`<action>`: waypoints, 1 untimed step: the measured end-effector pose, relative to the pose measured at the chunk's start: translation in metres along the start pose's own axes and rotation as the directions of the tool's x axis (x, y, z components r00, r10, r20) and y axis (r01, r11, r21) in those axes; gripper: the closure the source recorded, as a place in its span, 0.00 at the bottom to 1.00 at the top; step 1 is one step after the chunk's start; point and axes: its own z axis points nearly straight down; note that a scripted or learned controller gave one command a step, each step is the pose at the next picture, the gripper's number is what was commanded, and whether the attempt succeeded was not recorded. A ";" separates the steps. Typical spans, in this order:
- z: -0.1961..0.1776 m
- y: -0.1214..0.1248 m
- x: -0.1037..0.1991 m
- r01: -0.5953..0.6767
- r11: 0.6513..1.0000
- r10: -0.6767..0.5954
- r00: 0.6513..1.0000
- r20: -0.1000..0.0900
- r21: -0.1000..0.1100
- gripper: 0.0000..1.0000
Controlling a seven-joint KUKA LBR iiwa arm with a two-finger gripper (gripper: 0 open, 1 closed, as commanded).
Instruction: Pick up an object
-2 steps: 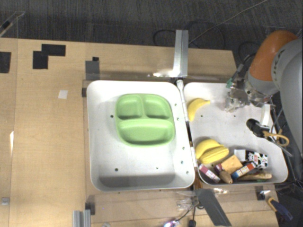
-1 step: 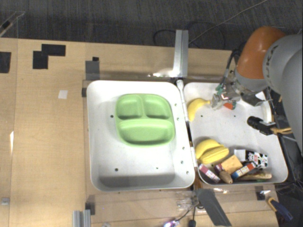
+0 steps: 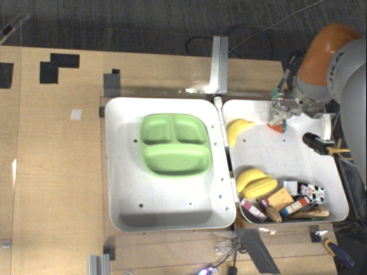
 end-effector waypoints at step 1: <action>0.014 -0.050 -0.007 0.436 0.900 -0.436 0.900 -0.001 0.001 1.00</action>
